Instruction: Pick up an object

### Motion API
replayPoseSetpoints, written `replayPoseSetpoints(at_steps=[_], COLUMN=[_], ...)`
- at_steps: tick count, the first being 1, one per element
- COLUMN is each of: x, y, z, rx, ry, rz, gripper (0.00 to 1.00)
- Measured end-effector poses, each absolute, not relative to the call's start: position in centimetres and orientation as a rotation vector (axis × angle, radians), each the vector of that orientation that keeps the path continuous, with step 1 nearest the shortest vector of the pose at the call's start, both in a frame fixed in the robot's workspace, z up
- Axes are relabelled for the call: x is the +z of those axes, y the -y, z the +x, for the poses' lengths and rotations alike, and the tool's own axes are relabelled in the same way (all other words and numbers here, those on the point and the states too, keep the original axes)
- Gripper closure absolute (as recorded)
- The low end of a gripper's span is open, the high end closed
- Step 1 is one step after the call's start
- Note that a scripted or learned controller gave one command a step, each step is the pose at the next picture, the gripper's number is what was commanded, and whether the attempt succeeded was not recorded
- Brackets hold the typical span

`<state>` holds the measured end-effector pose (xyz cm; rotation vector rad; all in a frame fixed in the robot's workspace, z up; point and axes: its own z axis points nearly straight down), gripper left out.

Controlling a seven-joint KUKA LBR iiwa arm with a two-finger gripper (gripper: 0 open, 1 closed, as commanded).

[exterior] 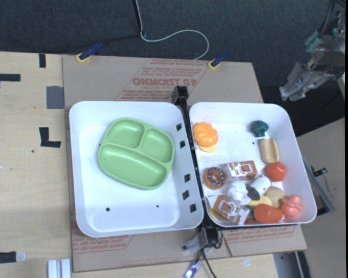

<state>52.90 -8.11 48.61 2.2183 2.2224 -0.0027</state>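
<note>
Dark carpet lies behind a pale wooden bench, where a sheet of brown cardboard (pixel 162 77) carries two shallow white plastic bins side by side. Any of the toy foods in the right-hand bin (pixel 290 126) could serve as the thing to pick. A round orange pumpkin-shaped toy (pixel 205 135) sits alone near the divider, well apart from its neighbours, and looks the easiest target. A dark green lumpy toy (pixel 258 127) and a tan hot-dog bun (pixel 269 150) lie near the far wall, the bun just beside a red tomato-like ball (pixel 275 171). A chocolate-brown doughnut (pixel 215 177) lies just beside a small printed packet (pixel 242 169).

Toward the near corner, white, black, pink and red pieces (pixel 267 204) crowd together, touching. A descent there would probably nudge several at once or close on an edge and slip.

In the left-hand bin (pixel 81 155) rests a light green sectioned plastic tray (pixel 137 152).

The arm's gripper (pixel 301 83) hangs outside the bins, beyond the right bin's far right corner; whether it is spread or closed I cannot tell, and nothing can be seen in it. From there, a low path inward risks clipping the bin's rim.
</note>
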Motion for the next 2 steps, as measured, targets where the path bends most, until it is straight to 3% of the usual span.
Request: replayPoseSetpoints(at_steps=[1, 2], x=[43.3, 37.7], y=[1.4, -5.2], z=[48.2, 48.3], rx=[-0.008, -0.008], ry=[-2.234, -2.234], rz=[2.219, 2.216], gripper=[1.0, 1.0])
